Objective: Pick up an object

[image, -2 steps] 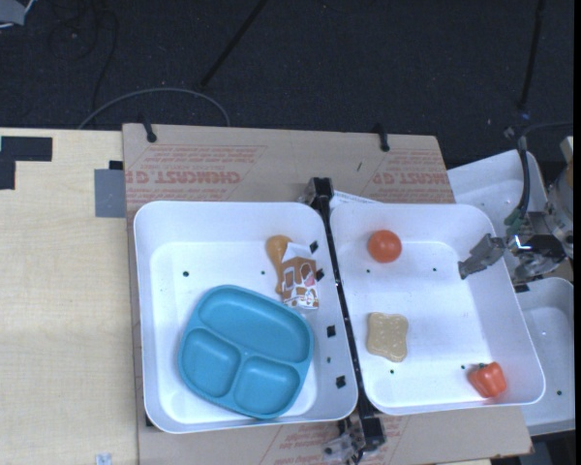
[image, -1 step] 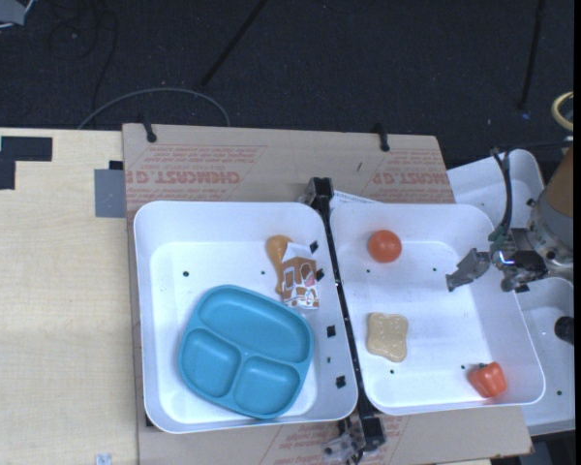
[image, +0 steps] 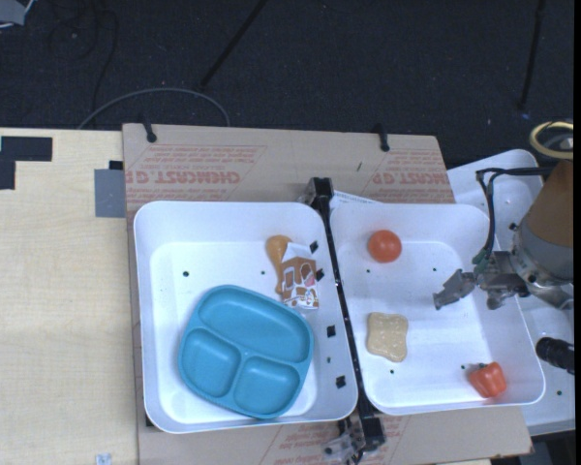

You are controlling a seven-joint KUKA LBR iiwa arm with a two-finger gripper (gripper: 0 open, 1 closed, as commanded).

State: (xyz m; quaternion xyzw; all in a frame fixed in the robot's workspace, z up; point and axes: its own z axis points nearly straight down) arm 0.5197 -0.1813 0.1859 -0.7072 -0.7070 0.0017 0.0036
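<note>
- While the gripper (image: 462,290) hangs over the right bin (image: 436,223), it sits near that bin's right wall, about halfway down its length, with the grey arm (image: 552,250) reaching in from beyond the same wall.
- Its dark fingers (image: 452,292) point left toward the middle of the right bin; whether the jaws are spread or pressed together cannot be told from this slanted view, and nothing is seen between them.
- Inside the right bin, a red ball (image: 384,246) lies toward the far wall, left of the gripper and well apart from it.
- A pale yellow flat piece (image: 387,336) rests on the right bin's floor near its left wall, below the red ball.
- A small red-orange object (image: 488,379) sits in the right bin's near right corner, below the gripper.
- Left of the right bin, touching it along the shared divider, stands the left bin (image: 165,231).
- A blue divided plate (image: 245,351) lies there, toward the left bin's near side.
- An orange-brown piece (image: 278,250) and a brown-and-white patterned packet (image: 298,284) lie by the wall next to the right bin, the packet touching the plate's far edge.
</note>
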